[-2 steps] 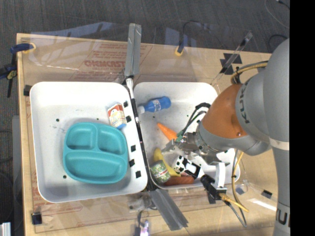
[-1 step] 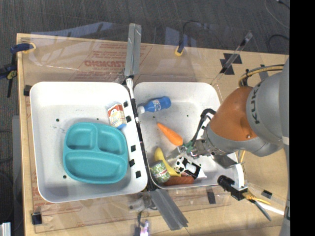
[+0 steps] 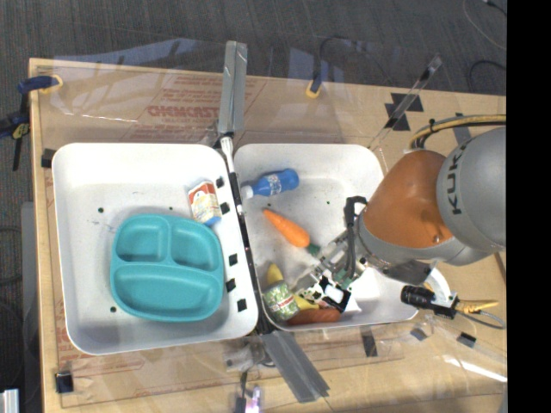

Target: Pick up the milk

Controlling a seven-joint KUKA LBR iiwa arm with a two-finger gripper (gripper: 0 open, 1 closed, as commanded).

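The milk [image 3: 204, 202] is a small red-and-white carton. It lies in the left bin [image 3: 77, 175], against the divider and just above the top right corner of a teal plate. My gripper [image 3: 334, 274] is low in the right bin [image 3: 344, 157], well to the right of the carton and apart from it. It hangs over a pile of small items at that bin's front edge. The arm's orange band [image 3: 405, 209] and grey body [image 3: 473, 196] cover the bin's right side.
A teal divided plate [image 3: 166, 267] takes up most of the left bin's floor. The right bin holds a blue bottle [image 3: 271, 183], a carrot [image 3: 287, 228], a yellow piece [image 3: 274, 274], a green can [image 3: 281, 299], a red item [image 3: 314, 316] and a black-and-white item [image 3: 331, 292].
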